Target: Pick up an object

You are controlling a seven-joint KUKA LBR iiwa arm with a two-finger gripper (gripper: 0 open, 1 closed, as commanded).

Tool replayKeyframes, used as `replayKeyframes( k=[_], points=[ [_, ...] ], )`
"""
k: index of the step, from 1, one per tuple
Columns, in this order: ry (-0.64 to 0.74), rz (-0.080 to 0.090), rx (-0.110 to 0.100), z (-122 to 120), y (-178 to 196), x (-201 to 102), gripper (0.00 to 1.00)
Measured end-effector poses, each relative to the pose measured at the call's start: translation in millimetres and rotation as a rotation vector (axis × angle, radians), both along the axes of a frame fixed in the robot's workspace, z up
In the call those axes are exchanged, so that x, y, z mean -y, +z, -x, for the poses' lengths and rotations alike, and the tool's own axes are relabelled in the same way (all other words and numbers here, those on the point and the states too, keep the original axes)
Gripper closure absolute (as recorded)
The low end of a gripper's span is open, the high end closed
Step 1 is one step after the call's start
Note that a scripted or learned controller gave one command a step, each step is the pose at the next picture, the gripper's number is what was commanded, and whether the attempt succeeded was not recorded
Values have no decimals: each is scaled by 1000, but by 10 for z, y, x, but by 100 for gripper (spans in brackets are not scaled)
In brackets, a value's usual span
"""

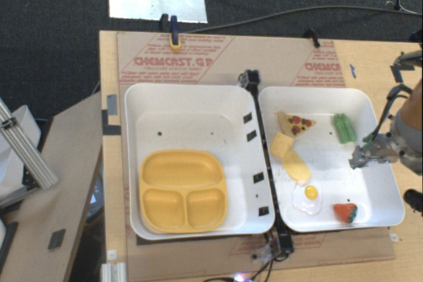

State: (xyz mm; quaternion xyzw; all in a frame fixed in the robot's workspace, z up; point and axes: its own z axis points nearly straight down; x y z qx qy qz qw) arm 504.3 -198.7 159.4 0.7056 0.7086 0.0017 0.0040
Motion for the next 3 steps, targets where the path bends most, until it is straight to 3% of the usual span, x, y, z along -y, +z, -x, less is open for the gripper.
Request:
replayKeyframes(
  k=[1,3],
  points=[
    [1,0,0,-22,530,6,100],
    [5,-5,-6,-86,513,-917,100]
  ],
)
